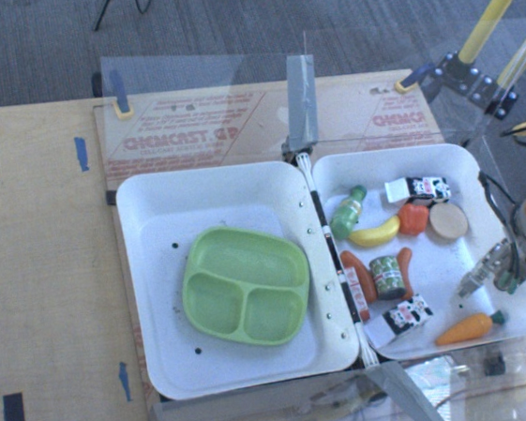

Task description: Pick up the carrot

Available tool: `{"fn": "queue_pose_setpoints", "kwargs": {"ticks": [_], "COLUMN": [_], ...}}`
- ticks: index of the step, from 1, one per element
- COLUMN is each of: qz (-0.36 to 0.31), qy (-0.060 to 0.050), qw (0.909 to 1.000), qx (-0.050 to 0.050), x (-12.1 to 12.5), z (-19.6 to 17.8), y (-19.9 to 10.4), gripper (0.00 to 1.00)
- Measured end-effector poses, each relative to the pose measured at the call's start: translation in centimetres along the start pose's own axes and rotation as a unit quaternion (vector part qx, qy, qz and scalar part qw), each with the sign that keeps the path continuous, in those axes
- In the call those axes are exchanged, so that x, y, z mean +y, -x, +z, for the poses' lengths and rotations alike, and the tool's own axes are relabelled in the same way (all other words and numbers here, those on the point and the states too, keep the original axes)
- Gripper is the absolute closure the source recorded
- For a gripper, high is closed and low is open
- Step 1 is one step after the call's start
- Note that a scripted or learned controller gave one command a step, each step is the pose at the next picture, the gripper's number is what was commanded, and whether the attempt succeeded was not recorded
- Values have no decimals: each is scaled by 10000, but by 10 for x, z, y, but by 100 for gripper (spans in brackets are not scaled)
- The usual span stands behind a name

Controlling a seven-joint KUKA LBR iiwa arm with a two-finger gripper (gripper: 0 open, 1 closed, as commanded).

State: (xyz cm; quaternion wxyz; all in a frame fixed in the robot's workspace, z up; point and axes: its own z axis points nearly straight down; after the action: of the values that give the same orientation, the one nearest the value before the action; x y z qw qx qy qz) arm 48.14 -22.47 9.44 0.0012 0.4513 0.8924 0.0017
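A pale wooden bench (47, 305) carries two white bins over grey carpet. The left bin (141, 219) holds a green divided plate (245, 285). The right bin (461, 163) is crowded: a green bottle (348, 210), a banana (376, 232), a small jar (387, 276). The carrot (465, 328) lies at its near right corner, close against the wall. The gripper (493, 271) hovers just above and right of it, grasping nothing I can see (whether spread or closed, I cannot tell). A descent here could clip the rim or nudge the carrot aside.
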Motion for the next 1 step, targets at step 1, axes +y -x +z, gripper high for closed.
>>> {"fn": "queue_pose_setpoints", "kwargs": {"ticks": [1], "qz": [1], "qy": [0], "qw": [10000], "qx": [1], "x": [0], "z": [0], "y": [0], "gripper": [0]}}
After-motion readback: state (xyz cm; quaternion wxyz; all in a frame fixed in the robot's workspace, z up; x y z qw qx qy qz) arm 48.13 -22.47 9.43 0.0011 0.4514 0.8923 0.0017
